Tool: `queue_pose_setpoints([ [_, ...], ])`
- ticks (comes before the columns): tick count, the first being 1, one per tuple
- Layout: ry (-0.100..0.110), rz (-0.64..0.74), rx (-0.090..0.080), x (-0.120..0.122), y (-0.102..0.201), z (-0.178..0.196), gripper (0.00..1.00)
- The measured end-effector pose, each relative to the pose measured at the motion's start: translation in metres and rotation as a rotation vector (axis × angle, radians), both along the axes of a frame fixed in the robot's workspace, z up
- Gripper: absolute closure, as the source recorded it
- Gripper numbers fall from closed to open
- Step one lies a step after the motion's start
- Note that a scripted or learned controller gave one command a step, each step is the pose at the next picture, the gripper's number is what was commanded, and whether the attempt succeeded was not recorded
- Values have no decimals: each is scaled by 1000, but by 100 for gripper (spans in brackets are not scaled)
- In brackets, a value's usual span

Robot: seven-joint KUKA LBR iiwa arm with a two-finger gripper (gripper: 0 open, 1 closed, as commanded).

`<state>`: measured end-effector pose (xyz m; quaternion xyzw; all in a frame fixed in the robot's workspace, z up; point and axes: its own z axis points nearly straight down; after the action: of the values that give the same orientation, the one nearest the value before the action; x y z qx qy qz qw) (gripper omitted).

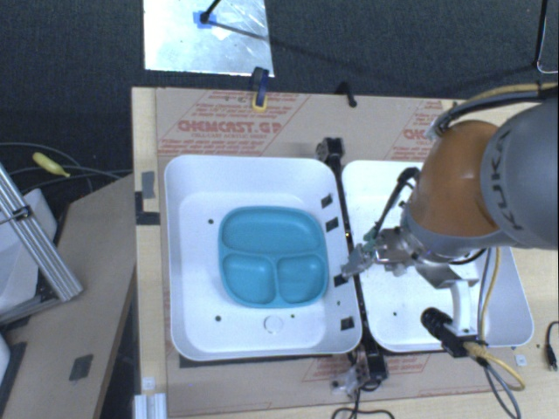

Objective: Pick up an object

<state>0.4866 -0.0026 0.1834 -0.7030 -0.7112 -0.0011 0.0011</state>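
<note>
A blue plate (pixel 269 257) with three compartments lies flat in the middle of the left white bin (pixel 188 234). A small pale round thing (pixel 273 324) rests on the bin floor just in front of the plate. My gripper (pixel 365 258) hangs under the orange and grey wrist, over the left edge of the right bin (pixel 384 326), close to the divider between the bins. The wrist body hides most of it. It is apart from the plate, a little to the plate's right.
The arm's bulk (pixel 472 190) covers much of the right bin. A black clamp strip (pixel 342 234) runs between the bins. Cables (pixel 489 365) trail at the front right. A cardboard sheet (pixel 227 125) lies under the bins, and a metal frame (pixel 35 243) stands at the left.
</note>
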Motion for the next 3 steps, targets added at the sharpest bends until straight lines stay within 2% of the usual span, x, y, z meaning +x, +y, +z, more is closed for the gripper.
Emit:
queue_pose_setpoints([
  [1, -21, -1, 3, 2, 57, 203, 0],
  [2, 12, -9, -4, -2, 86, -7, 0],
  [3, -2, -11, -2, 1, 85, 12, 100],
])
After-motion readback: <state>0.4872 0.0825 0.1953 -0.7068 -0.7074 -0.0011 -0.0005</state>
